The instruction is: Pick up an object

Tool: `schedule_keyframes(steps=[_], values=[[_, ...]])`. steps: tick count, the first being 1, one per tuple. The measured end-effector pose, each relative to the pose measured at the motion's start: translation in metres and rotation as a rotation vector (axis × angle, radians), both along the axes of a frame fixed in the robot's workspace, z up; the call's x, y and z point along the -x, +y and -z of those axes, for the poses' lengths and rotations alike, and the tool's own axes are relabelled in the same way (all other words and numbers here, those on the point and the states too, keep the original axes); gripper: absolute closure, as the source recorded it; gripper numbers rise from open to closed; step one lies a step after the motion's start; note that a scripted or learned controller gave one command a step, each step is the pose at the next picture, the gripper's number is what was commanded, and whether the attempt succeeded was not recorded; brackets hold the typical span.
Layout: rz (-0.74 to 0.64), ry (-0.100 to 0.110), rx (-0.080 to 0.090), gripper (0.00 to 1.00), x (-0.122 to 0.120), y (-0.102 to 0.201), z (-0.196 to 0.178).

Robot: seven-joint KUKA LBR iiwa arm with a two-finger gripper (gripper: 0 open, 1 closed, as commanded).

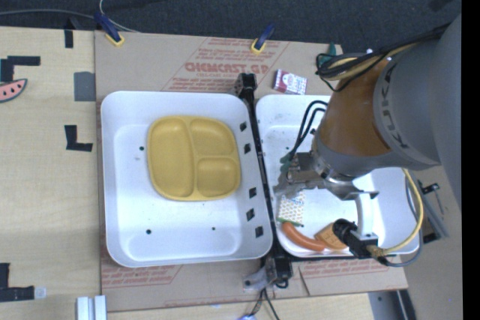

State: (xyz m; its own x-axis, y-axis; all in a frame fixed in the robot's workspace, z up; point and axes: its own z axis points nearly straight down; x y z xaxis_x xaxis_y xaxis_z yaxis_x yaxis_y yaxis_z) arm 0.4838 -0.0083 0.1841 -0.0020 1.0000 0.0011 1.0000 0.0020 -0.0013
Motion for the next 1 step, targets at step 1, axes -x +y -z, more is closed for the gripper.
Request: schedule_keyframes(steps=[1], values=[[-0.001,0.002,0.000,1.00,-0.0001,0.0003,-0.0090]])
